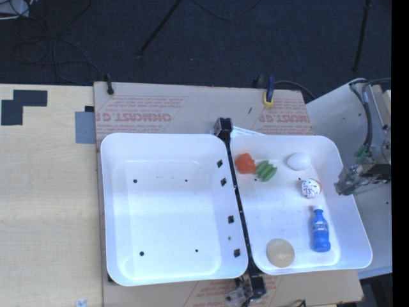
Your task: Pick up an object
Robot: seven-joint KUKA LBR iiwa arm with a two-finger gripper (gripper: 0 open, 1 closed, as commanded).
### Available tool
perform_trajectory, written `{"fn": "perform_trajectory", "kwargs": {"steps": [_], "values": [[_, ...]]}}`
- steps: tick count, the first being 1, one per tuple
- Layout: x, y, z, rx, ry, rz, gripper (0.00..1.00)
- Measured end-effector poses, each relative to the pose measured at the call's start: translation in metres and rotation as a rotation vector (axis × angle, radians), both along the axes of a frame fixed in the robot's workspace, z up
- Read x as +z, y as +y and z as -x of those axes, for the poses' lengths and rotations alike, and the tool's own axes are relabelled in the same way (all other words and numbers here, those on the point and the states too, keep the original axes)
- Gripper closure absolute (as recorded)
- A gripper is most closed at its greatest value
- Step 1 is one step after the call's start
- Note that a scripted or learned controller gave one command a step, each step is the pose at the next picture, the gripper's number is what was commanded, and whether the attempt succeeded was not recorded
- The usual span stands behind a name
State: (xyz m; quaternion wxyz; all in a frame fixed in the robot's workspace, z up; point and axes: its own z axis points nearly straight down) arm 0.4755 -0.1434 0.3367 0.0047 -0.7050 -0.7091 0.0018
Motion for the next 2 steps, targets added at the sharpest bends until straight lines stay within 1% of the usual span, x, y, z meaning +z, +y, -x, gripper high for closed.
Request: {"fn": "perform_trajectory", "kwargs": {"steps": [1, 2], "values": [[0.034, 0.0064, -0.0005, -0.003, -0.009, 0.004, 1.0], [0.0325, 0.0061, -0.0004, -0.004, -0.007, 0.004, 0.0]]}}
